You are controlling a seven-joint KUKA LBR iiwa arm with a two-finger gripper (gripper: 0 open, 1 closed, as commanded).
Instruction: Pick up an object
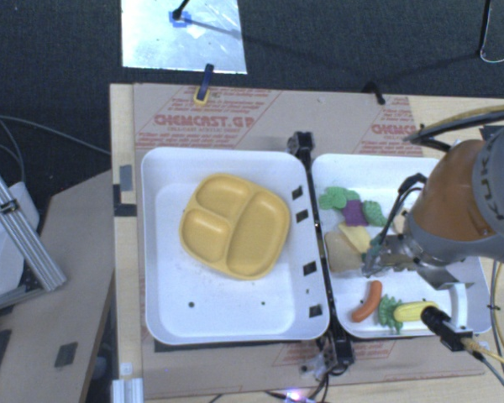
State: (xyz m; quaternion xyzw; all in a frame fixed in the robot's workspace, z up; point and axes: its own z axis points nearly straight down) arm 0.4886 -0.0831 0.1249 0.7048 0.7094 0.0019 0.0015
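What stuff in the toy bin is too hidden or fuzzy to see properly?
- Gripper, camera view: too small and blurred to tell how it stands.
- Right bin: its right part is covered by the arm.
- Pale yellow piece: partly behind the gripper, shape unclear.
- Purple toy: too blurred to identify.

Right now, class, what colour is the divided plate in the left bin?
Yellow: the divided plate, seen best in the camera view, lies in the white left bin.

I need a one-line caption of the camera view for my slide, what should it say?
KUKA arm's gripper lowered into the right bin among toy foods, beside the left bin with a yellow divided plate.
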